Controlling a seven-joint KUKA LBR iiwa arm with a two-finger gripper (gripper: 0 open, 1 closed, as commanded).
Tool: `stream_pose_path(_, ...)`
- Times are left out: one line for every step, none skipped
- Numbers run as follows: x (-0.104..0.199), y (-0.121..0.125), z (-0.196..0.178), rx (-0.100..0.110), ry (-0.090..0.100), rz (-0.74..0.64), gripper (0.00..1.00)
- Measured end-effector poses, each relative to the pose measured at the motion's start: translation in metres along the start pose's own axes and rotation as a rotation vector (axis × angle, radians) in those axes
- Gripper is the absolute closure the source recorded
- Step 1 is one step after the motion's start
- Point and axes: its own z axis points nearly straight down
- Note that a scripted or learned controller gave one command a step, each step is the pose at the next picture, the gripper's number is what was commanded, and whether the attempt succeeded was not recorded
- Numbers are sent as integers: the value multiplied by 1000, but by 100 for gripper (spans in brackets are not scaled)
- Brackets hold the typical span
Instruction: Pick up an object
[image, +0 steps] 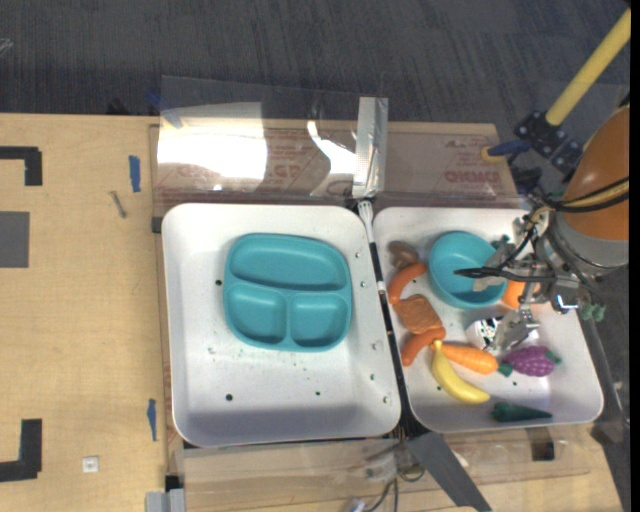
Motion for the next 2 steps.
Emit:
stream_pose_path(39, 14, 108, 1, -6, 8, 0)
stream_pose_path(37, 16, 99, 1, -10, 5, 100)
